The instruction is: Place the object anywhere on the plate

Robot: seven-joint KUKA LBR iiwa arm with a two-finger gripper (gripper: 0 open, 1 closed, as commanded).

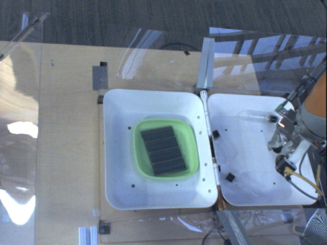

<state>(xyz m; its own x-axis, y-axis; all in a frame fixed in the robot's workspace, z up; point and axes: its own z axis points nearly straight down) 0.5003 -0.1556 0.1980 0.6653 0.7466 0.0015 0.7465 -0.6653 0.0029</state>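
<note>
A square green plate (190, 137) sits in the middle of the left white bin (117, 152). A dark grey ribbed rectangular object (163, 150) lies flat on the plate, turned slightly off the plate's sides. The gripper (281, 142) hangs over the right side of the right bin (245, 147), far from the plate, with the grey arm and its orange band (314, 103) above it at the view's right edge. I see nothing in the gripper.
Two small black pieces (215, 134) (230, 177) lie near the right bin's left side. A clear tube-like thing (253, 116) lies at its back. A grey metal bar (206, 65) stands behind the seam between the bins. Cables (296, 175) dangle below the wrist.
</note>
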